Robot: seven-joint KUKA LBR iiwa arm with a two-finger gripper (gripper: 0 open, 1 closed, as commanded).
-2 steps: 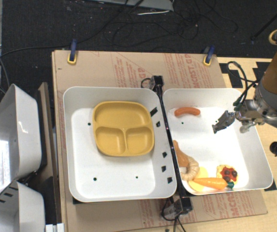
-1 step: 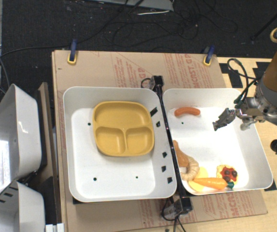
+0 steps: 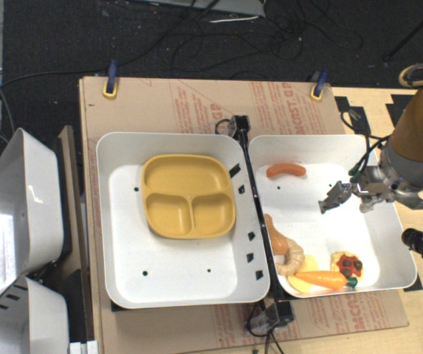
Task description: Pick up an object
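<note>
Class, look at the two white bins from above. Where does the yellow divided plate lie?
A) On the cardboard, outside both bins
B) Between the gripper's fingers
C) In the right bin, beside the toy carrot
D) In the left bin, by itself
D: the yellow divided plate lies flat in the left bin, while the toy carrot lies in the right bin.

In the right bin (image 3: 388, 220) the middle and far-right floor are lying bare, giving open passage under the gripper (image 3: 334, 198). A sausage (image 3: 286, 170) is lying near the far wall. A carrot (image 3: 320, 278), a croissant-like piece (image 3: 285, 251) and a small red-and-yellow toy (image 3: 347, 264) are crowding the near edge. In the left bin (image 3: 115, 220) a yellow divided plate (image 3: 189, 196) is taking up the far middle, leaving its near strip free.
</note>
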